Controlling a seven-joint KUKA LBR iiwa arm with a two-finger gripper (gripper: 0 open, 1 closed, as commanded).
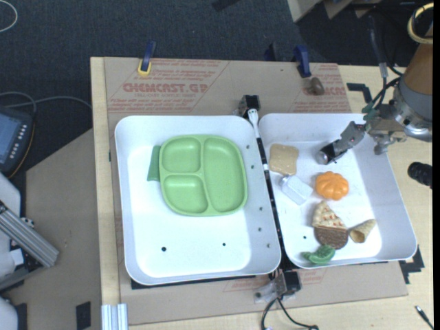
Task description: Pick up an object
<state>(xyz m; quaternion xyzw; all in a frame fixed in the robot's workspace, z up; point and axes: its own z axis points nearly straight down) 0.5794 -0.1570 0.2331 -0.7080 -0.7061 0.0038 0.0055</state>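
Gripper hanging over the right bin near its far edge; jaw opening cannot be told, nothing seen between them. Orange pumpkin toy mid-bin, just below the gripper. Green divided tray lying in the left bin

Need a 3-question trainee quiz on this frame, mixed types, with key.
1. True or false: the green divided plate lies in the left bin.
2. Which item lies nearest the gripper? A) orange pumpkin B) green pepper C) ice-cream cone
3. Fill in: the tan bread slice lies in the ____ bin.

Key: 1 true; 2 A; 3 right.
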